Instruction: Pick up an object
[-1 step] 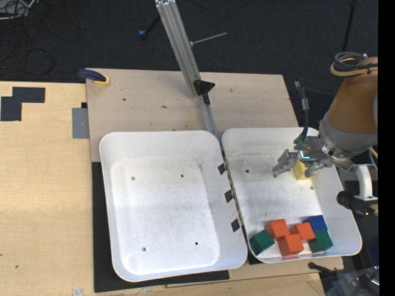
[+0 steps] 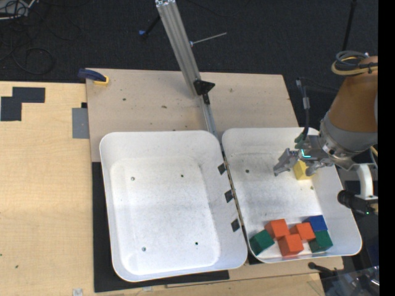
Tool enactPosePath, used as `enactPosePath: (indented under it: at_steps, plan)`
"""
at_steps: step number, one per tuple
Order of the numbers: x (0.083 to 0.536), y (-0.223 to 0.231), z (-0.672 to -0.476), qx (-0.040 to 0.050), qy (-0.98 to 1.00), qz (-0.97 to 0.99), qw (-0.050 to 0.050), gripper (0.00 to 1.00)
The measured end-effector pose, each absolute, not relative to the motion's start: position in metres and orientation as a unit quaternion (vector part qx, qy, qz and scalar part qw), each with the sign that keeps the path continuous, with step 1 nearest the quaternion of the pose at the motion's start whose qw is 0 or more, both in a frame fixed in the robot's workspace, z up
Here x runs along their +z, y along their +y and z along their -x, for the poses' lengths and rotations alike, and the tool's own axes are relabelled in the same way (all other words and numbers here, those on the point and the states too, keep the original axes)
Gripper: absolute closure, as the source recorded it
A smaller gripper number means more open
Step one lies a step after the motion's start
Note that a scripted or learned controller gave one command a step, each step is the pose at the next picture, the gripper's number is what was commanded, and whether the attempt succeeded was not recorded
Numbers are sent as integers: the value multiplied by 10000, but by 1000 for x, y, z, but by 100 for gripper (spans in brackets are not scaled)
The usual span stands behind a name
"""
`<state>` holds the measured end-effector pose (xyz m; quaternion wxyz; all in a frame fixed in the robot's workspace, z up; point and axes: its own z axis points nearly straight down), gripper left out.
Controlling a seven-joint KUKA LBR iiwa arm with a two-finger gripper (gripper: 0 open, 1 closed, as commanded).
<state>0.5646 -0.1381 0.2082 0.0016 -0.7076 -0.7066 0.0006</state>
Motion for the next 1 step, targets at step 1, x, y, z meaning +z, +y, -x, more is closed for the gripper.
enactPosePath:
  at_steps: [1]
  plan:
    - [147, -136, -555, 27, -7069, 7073, 44, 0]
